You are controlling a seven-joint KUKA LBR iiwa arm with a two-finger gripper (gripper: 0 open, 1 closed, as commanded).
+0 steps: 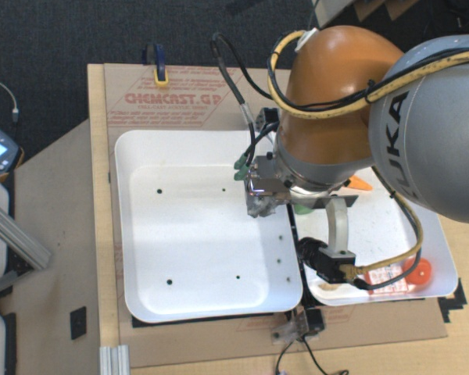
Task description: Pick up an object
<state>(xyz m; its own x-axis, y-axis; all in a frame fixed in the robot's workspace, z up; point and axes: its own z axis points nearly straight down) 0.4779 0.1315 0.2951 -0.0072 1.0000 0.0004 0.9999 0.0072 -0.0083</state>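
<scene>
My gripper hangs over the right edge of the left white bin, close to the divide between the two bins. The big orange band and grey arm cover most of the right bin. A small green piece shows just beside the gripper's upper left, and another bit of green peeks out under the wrist; whether either is held cannot be told. In the right bin lie an orange thing, an orange-red ball and a red and white packet.
The bins sit on a brown cardboard sheet with red lettering. A blue and yellow clamp stands at the board's far edge. Dark cables run from the arm over the back of the left bin.
</scene>
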